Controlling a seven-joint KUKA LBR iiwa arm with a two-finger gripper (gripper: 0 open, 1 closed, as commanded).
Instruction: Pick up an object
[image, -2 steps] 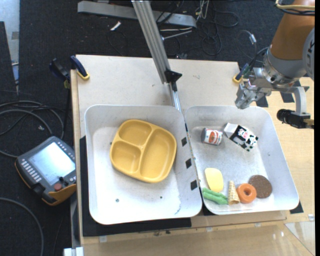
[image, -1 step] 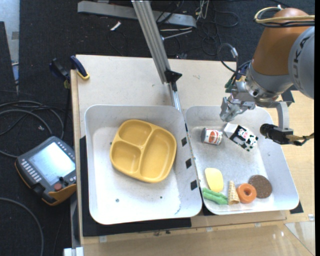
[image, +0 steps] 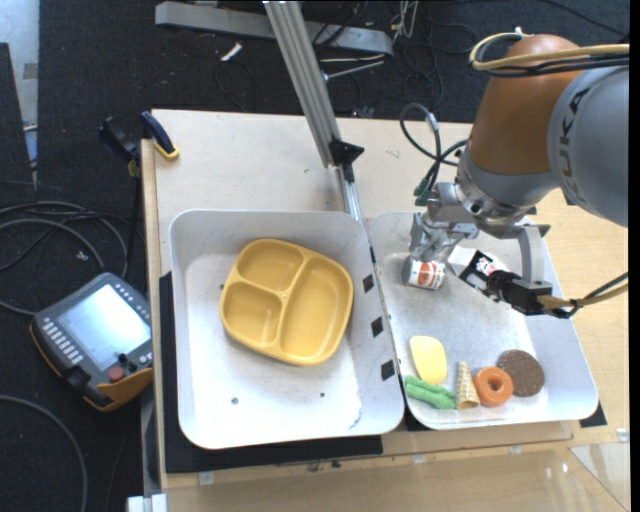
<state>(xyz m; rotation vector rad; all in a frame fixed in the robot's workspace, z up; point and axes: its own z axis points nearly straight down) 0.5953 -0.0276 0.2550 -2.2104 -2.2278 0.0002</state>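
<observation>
Counting five small things along the right bin's (image: 560, 330) near edge, one can (image: 427, 273) under the gripper (image: 430, 252), pinch unclear; one yellow plate (image: 287, 300) left.

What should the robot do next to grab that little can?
Probably lift slowly straight up. The end effector sits right over the small can in the right bin, so a gentle lift would show whether the can comes along.
</observation>
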